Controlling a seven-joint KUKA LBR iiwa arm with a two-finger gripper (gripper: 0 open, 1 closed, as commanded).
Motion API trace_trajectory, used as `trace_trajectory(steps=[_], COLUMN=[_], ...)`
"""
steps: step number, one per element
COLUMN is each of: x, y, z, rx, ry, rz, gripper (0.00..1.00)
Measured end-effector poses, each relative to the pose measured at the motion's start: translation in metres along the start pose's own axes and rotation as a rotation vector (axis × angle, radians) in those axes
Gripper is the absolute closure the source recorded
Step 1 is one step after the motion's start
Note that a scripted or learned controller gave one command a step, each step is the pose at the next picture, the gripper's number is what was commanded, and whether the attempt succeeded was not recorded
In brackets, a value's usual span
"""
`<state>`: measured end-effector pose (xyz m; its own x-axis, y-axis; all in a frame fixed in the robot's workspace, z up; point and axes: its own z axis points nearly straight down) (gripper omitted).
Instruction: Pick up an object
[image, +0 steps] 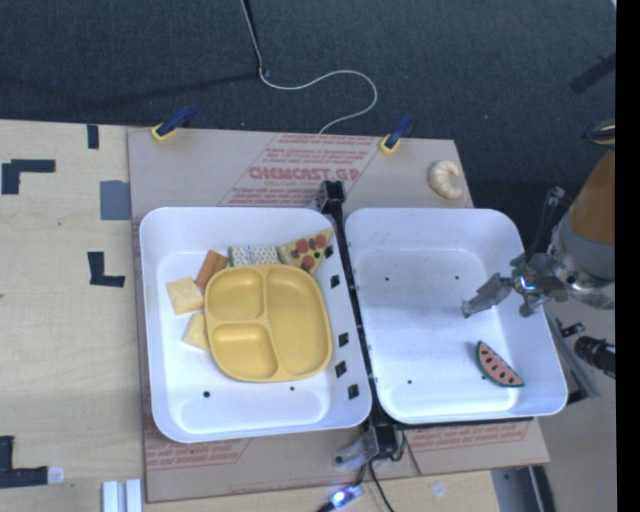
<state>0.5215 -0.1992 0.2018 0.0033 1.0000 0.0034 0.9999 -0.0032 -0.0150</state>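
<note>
Well, you see the gripper (505, 299) over the right bin's (420, 400) right side, above the floor and touching nothing. Its two fingers look spread, one long grey finger (484, 297) slanting left and down, the other a short dark stub, with nothing between them. The wrist is blurred, so you can't read the tips sharply. The arm (598, 215) is cut off at the frame's right.

The only loose thing you have in that bin is a watermelon slice (497, 365), lying flat near the front right corner, below the gripper and apart from it.

The left bin (160, 390) is crowded. A yellow plate (268, 322) with three compartments lies in the middle and covers part of what sits around it. At its left edge you can make out a pale cracker (184, 296), a brown cracker (210, 268) and a pale wedge (195, 332) tucked partly under the rim. Along the back edge, a pizza slice (308, 250) and a speckled piece (253, 256) peek out; you can't tell what the speckled one is.

Both bins rest on a cardboard sheet (300, 170) held by two clamps (175, 122) at its back corners. A pale lump (447, 178) sits on the cardboard behind the right bin, too small to name. A white cable (320, 85) loops behind.
</note>
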Motion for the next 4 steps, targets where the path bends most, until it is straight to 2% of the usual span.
trace_trajectory(steps=[1, 3, 4], x=[0.000, 0.013, 0.014], y=[0.003, 0.000, 0.000], z=[-0.007, 0.086, 0.119], rx=[-0.013, -0.010, -0.013], ry=[-0.003, -0.002, -0.004], rz=[-0.004, -0.005, -0.005], gripper=[0.00, 0.00, 0.00])
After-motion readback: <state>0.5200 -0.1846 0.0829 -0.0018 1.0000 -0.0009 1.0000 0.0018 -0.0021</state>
